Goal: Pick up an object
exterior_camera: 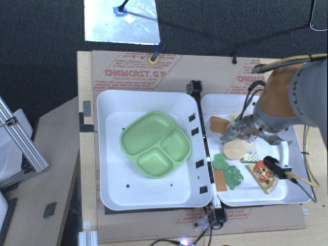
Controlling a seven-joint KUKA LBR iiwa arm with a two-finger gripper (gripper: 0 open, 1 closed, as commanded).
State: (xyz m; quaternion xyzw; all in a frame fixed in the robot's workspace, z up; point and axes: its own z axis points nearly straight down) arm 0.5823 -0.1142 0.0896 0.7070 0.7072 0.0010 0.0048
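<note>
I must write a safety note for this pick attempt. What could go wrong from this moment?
1. The items in the right bin lie close together: the tan round piece, green pieces and pizza slice. The hand may push a neighbour or take two.
2. The hand is low, above the tan piece and beside the brown piece; flat items may slip away.
3. It works near the divider and might strike it.

Shallow white bins (110, 137): smooth plastic, slight sheen. Light green three-compartment plate (155, 143): matt plastic. Brown printed cardboard sheet (133, 72) on worktop: matt paper. Square silver plate (120, 14): brushed metal.
</note>
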